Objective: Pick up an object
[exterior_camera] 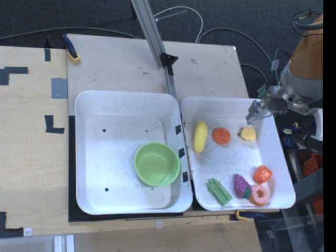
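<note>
Camera view, hand [255,114] over right bin's [278,161] upper right corner, grip state unclear, small rounded yellow piece [248,134] just below it on the bin floor, smooth red tomato [221,136] beside, ridged yellow corn [200,136] further left.

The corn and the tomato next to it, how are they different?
The corn is yellow; the tomato is red-orange. The corn is long and lies lengthwise away from the camera; the tomato is round. The corn is the bigger one. Both are toy foods lying loose in the right bin, side by side, apart.
</note>
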